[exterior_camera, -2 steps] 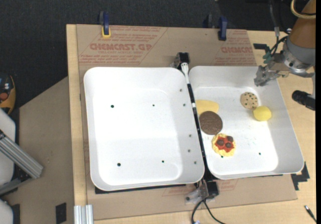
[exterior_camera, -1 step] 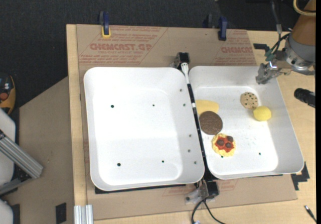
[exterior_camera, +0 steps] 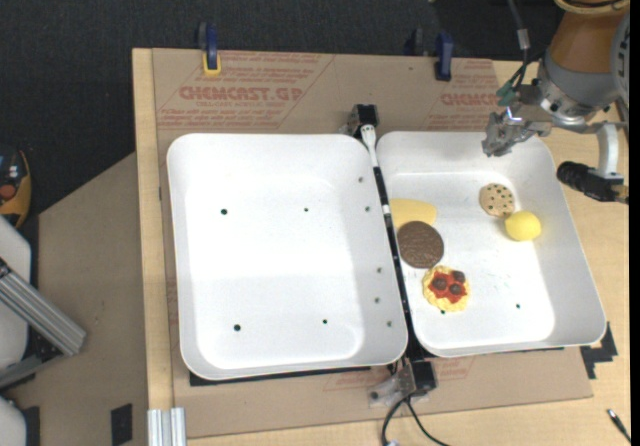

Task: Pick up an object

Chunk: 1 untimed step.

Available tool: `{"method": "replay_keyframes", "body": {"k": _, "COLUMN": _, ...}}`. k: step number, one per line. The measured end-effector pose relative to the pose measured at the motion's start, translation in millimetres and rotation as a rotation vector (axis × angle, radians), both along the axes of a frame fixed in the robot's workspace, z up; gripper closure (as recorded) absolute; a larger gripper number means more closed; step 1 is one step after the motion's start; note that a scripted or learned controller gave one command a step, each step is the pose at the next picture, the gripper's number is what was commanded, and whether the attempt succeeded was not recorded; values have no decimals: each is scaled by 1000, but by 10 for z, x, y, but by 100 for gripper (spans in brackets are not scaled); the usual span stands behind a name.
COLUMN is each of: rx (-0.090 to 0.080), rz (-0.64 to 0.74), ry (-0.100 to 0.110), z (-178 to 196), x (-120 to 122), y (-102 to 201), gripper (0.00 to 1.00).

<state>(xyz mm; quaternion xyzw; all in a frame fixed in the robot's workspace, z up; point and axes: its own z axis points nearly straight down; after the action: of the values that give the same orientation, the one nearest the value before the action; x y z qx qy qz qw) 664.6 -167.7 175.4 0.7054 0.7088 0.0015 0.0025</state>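
The end effector [exterior_camera: 497,138] hangs in the upper right of the frame, over the top edge of the right bin [exterior_camera: 560,329]. It is small and dark here, and I cannot tell how it is set. Nothing shows in its grip.

Just below it, a little apart, lies a round speckled cookie [exterior_camera: 496,199]. A yellow ball [exterior_camera: 522,226] sits right beside the cookie, lower and to the right. Further down and to the left is a yellow wedge [exterior_camera: 413,211], and a brown disc [exterior_camera: 420,244] lies partly on top of it. Below the disc is a small pizza toy [exterior_camera: 447,289] with red spots. All these things are in the right bin, near the middle of the frame.

The left bin [exterior_camera: 275,254] fills the middle left. Both bins sit on the bench [exterior_camera: 320,84].
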Motion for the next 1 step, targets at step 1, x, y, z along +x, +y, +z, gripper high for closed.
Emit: {"method": "replay_keyframes", "body": {"k": 1, "rx": -9, "rz": -6, "ry": -17, "z": 2130, "x": 32, "y": -458, "gripper": 100}}
